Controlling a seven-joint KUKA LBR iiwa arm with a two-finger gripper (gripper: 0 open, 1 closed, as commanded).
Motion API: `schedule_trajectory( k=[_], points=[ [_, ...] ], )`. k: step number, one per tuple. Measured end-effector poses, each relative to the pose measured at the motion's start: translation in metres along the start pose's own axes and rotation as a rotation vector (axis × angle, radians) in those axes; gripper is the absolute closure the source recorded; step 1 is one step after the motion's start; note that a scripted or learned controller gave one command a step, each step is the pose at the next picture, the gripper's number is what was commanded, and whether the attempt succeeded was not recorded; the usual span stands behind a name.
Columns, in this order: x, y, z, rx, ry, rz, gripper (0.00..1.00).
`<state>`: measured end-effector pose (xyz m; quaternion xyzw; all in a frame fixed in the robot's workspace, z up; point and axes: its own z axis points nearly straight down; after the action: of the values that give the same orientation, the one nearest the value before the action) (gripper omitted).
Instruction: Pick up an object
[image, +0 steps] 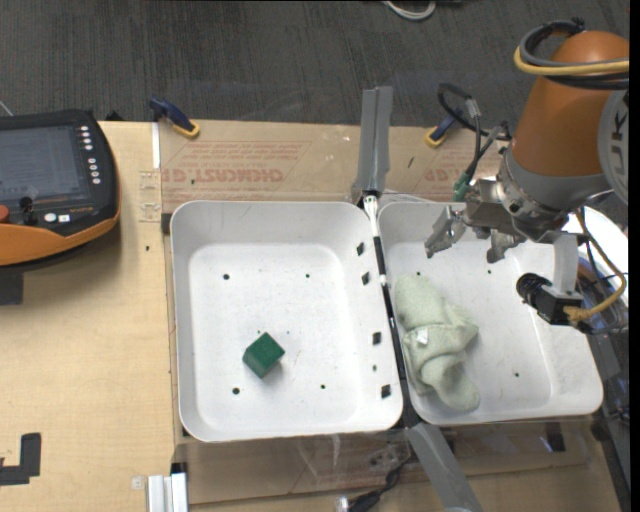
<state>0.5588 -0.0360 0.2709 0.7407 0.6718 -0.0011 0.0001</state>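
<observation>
One green block (264, 354) lies alone on the floor of the left bin (190, 330), toward its near side. One pale rolled cloth (437, 342) lies in the right bin (560, 395), against the divider between the two bins. The hand (468, 240) hangs over the far part of the right bin with its fingers spread and nothing between them, apart from the cloth. On the desk (80, 380), one control pendant (50, 185) sits at the far left, and two clamps (175, 117) grip the far edge.
</observation>
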Motion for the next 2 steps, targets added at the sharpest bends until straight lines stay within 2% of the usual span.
schedule_trajectory(
  k=[1, 2],
  points=[
    [0.034, 0.003, -0.052, 0.000, 0.000, 0.203, 0.00],
    [0.113, 0.051, 0.049, 0.005, -0.001, 0.201, 0.00]
  ],
)
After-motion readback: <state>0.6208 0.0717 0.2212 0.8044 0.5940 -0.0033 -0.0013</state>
